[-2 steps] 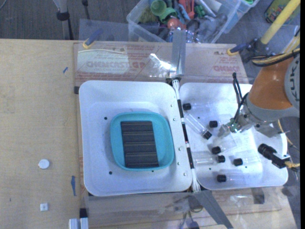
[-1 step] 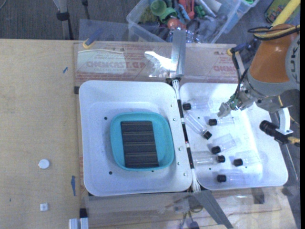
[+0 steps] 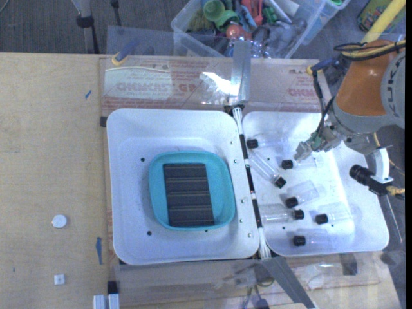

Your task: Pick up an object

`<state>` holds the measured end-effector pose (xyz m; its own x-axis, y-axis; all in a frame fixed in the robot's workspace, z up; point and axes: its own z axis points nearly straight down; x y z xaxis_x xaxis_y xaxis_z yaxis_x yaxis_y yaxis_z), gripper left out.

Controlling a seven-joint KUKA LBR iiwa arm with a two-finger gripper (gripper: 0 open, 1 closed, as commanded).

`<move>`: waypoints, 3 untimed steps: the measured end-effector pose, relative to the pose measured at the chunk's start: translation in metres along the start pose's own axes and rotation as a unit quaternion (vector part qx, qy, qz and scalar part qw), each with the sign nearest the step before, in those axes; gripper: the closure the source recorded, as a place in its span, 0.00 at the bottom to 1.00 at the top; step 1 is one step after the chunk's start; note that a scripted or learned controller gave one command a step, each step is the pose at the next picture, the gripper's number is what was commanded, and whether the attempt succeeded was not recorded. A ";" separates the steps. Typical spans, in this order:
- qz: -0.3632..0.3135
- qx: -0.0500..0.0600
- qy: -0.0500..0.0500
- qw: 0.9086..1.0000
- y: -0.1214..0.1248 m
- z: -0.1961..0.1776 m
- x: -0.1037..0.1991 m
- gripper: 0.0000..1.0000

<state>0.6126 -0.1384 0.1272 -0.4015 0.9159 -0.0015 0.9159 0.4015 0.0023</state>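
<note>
Several clear vials with black caps lie scattered in the right white bin (image 3: 360, 240). One vial (image 3: 265, 170) lies slanted near the bin's left wall, and another (image 3: 304, 191) rests in the middle. A black cap (image 3: 286, 164) sits just below and left of my gripper (image 3: 304, 150). The gripper hangs low over the upper middle of this bin, tip pointing down and left, on the grey arm with its orange band (image 3: 364, 85). Nothing shows between its tips.
The left white bin (image 3: 129, 140) holds a teal tray (image 3: 158, 192) with a dark ridged insert (image 3: 188, 195). More vials lie along the right bin's front (image 3: 318, 239). A clear box of toys (image 3: 257, 11) stands behind the bins. A small white disc (image 3: 59, 221) lies on the bench at left.
</note>
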 end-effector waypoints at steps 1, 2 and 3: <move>-0.009 -0.001 -0.001 1.000 0.034 -0.070 0.018 1.00; -0.015 0.000 0.000 1.000 -0.016 -0.015 0.006 1.00; -0.004 -0.001 -0.001 1.000 -0.016 -0.068 0.012 1.00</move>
<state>0.5934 -0.1341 0.1948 -0.4095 0.9123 -0.0034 0.9123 0.4095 0.0039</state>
